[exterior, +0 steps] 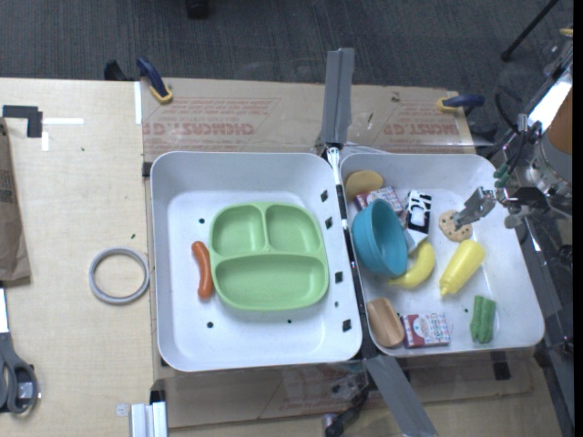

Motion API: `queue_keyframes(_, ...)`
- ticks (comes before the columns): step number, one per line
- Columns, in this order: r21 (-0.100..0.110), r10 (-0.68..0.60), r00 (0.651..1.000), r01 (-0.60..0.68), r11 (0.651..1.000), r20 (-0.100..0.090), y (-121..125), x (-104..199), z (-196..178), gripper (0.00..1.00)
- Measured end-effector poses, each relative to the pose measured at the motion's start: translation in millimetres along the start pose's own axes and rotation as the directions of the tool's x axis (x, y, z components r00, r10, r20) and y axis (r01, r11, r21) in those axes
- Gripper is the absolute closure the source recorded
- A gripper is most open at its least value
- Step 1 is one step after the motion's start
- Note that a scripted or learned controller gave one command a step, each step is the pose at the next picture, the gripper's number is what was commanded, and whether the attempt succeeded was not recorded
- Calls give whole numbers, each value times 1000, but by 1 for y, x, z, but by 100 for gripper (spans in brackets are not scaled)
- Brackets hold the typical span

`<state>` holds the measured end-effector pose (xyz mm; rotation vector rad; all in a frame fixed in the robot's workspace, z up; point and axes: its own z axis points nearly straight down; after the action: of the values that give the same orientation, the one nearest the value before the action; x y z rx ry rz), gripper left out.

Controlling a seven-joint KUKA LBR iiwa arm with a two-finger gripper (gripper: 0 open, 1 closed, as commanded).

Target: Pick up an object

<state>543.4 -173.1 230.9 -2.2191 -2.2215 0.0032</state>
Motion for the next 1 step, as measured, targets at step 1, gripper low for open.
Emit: queue_keyframes(1, -2, -261, 965, 261, 965, 2, -22, 26, -51, 0)
